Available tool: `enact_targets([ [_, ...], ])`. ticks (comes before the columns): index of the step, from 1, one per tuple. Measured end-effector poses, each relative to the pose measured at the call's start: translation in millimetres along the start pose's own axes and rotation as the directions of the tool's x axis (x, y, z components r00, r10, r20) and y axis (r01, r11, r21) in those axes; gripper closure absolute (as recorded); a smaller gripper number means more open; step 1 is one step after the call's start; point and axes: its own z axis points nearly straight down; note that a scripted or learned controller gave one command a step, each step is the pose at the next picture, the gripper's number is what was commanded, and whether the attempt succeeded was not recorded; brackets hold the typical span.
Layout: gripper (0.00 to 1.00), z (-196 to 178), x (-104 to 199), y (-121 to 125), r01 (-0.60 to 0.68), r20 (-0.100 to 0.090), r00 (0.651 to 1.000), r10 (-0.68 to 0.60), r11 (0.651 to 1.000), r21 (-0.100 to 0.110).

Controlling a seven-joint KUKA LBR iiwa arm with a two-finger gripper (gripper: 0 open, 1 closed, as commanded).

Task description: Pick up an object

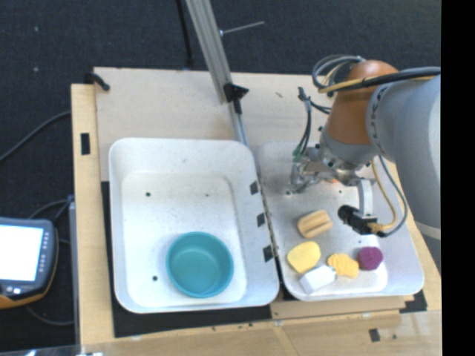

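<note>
My gripper (300, 178) hangs over the far left part of the right bin (401, 269), with nothing between its fingers that I can make out. A tan bread-like piece (314, 223) lies just in front of it, toward the bin's middle. Along the near edge sit a yellow lump (304, 256), a white block (318, 278), a small yellow ridged piece (344, 265) and a purple ball (369, 258). All of these lie apart from the gripper.
The left bin (141, 169) holds a teal bowl (199, 264) near its front. A slanted metal bar (211, 43) rises behind the bins. A screen device (24, 258) sits off the bench at the left.
</note>
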Motion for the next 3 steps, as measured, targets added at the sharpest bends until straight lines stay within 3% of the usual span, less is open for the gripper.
enact_targets([
  [2, 1.00, -110.2, -12.7, 1.0, 0.008, 0.001, 1.000, -0.008, 1.000, -0.006],
  [3, 1.00, -128.5, -14.1, 1.9, 0.008, 0.000, 1.000, -0.008, 1.000, -0.001],
])
